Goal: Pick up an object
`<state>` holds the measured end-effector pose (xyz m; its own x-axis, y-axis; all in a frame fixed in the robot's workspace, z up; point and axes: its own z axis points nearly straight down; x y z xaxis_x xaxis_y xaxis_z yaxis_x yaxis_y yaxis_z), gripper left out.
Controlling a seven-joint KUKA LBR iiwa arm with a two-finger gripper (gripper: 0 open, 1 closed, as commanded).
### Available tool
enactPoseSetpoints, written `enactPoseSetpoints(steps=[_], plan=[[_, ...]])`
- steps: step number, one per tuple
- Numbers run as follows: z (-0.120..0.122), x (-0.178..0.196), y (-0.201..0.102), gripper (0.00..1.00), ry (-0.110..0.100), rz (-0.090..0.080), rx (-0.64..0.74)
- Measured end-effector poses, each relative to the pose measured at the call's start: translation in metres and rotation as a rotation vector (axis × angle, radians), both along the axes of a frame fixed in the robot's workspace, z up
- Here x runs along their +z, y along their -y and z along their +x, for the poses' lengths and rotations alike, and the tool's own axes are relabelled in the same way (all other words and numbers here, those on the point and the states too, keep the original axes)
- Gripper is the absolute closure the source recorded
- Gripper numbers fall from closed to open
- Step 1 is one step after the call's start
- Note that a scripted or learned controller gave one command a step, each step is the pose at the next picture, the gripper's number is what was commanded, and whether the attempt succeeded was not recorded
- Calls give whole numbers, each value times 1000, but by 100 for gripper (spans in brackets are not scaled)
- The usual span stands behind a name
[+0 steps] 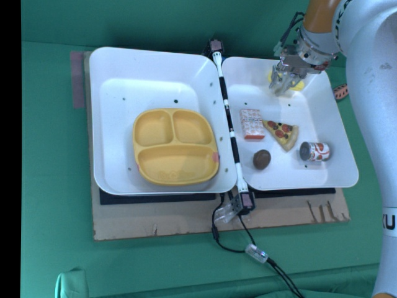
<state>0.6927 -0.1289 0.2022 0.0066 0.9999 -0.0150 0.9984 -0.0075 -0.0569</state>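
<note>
My gripper point(283, 85) is low over the back of the right bin point(335, 129), directly above a flat yellow object point(299, 85) that it partly hides. Yellow shows on both sides of the gripper. Nearer the front of that bin lie a white and red block point(252, 123), a pizza slice point(282, 133), a brown round piece point(261, 159) and a small can point(314, 151) on its side. None of these touches the gripper.
The left bin point(118, 85) holds a yellow divided plate point(175, 146). A black and white divider point(226, 113) runs between the bins. A small reddish item point(340, 92) lies outside the right bin. Cables point(248, 244) trail off the front of the board.
</note>
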Motion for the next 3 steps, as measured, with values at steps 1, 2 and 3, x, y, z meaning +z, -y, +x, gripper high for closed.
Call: enactPoseSetpoints(steps=[1, 2, 3], plan=[[1, 1, 0, 0, 2, -1, 0], [7, -16, -2, 0, 52, 5, 1], [8, -16, 4, 0, 51, 17, 8]])
